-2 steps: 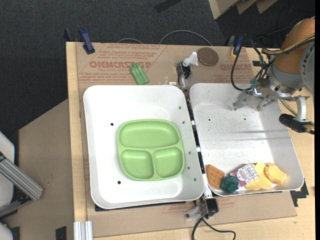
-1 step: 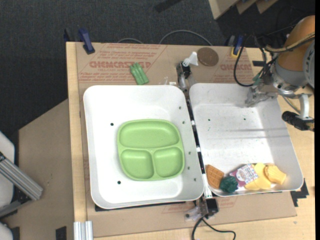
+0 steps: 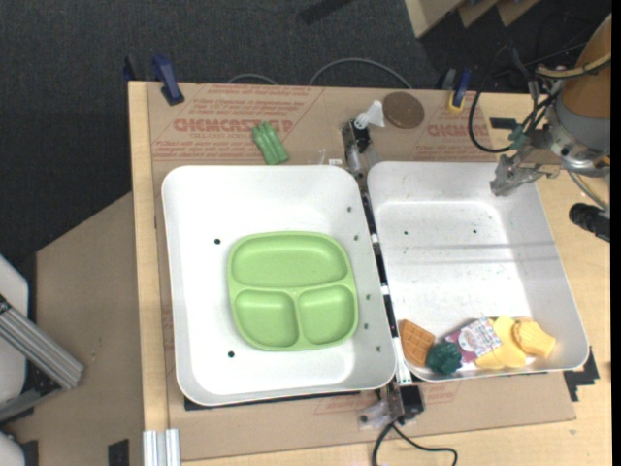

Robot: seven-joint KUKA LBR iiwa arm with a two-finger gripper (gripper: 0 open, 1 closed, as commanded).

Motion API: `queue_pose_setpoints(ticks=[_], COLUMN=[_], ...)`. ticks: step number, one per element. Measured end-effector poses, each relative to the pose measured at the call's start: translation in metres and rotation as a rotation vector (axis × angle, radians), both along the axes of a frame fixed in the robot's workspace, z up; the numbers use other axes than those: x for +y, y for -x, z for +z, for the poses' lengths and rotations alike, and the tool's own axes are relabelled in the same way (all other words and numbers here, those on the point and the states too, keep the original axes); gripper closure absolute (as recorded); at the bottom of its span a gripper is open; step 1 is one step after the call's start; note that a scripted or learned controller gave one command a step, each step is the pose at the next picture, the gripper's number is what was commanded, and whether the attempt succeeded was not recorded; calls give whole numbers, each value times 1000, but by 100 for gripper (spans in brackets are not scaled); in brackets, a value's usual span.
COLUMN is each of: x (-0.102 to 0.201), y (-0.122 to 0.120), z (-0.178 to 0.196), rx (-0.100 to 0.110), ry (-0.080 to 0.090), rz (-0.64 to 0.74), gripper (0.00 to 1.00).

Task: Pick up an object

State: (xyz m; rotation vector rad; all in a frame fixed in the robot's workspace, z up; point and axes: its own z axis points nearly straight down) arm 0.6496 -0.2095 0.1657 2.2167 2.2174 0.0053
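The gripper point(image 3: 512, 171) hangs over the right bin's point(image 3: 466, 260) far corner, its opening unclear; the toys point(image 3: 480, 343) lie well apart at the near edge.

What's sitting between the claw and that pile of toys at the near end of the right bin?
In the camera view, just bare, speckled white bin floor lies between the claw at the far right corner and the toy pile along the near wall.
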Motion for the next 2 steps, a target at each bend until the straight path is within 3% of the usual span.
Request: queue_pose_setpoints(ticks=[1, 2], x=[13, 38], y=[46, 74], z=[9, 23], rx=[10, 9], ry=[-3, -4], rz=[-2, 1], gripper=[100, 100])
